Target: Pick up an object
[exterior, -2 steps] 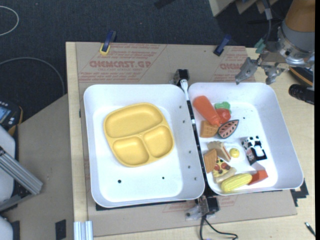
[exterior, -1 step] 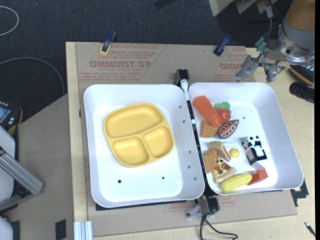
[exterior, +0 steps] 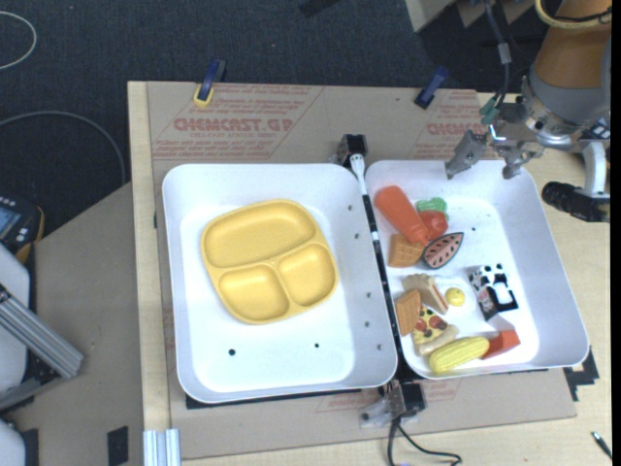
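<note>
Light is bright and even, coming from above; the 2 white bins (exterior: 184,260) glare slightly, almost overexposed; shadows under the yellow tray (exterior: 267,258) are soft; the dark floor (exterior: 78,27) lacks detail; small toys look slightly blurred.

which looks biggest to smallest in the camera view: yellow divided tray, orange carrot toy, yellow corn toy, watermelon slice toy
1. yellow divided plastic tray
2. orange carrot toy
3. yellow corn cob toy
4. watermelon slice toy

The last two look close.
</note>
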Controlling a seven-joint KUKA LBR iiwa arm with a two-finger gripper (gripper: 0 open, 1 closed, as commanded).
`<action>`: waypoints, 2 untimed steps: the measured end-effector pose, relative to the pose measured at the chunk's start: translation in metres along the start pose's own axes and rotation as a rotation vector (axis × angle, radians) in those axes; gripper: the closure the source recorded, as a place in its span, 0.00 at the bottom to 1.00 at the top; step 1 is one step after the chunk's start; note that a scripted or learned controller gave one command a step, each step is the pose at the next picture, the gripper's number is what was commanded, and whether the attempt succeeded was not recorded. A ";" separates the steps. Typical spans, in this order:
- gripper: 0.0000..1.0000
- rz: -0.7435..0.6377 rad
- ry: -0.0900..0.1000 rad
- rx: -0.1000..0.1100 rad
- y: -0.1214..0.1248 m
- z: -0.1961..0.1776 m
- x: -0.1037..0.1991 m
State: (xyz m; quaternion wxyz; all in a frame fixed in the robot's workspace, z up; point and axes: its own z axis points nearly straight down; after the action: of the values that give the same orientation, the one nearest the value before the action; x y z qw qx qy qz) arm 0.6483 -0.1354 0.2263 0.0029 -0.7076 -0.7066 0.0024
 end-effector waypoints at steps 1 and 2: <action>0.00 -0.001 0.001 -0.001 -0.005 0.046 0.005; 0.00 -0.001 0.000 0.000 -0.012 0.090 0.005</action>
State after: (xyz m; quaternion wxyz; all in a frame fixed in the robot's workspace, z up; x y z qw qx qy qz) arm 0.6358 -0.1303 0.1360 0.0030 -0.7073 -0.7069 0.0021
